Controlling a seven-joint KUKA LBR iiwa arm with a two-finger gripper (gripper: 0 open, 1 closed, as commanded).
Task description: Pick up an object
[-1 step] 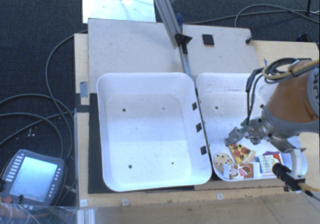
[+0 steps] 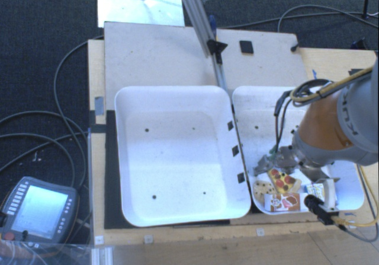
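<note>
Objects for picking lie in the front corner of the right shallow white plastic bin [image 2: 254, 109], heaped together. We see the grey arm with its orange band [image 2: 331, 127] reaching in from the right, with its gripper [image 2: 283, 162] low over that heap; we cannot tell how the gripper is set. Beside it sits the larger left white bin [image 2: 177, 151]. A red and yellow pizza-slice toy [image 2: 283, 182] touches a pale spotted cookie-like piece [image 2: 262, 188]. We judge a clean pick needs one item singled out, away from the bin wall.
</note>
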